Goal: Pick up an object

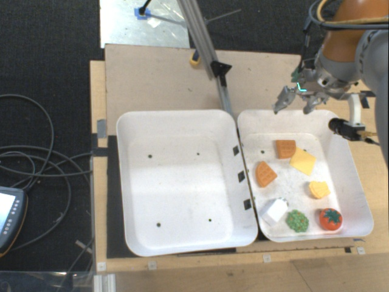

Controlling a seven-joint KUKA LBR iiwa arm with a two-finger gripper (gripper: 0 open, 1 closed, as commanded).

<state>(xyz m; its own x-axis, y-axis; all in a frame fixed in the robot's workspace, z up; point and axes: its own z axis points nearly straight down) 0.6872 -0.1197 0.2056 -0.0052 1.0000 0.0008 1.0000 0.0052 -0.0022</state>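
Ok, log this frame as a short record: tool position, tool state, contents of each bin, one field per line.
tool position: grey two-finger tool above the far rim of the right shallow white bin
tool state: fingers spread, nothing between them
right bin contents: orange square block, yellow wedge, orange waffle-textured piece, small yellow chunk, white block, green bumpy ball, red tomato-shaped toy
left bin: left shallow white bin, bare white floor with four small dark holes
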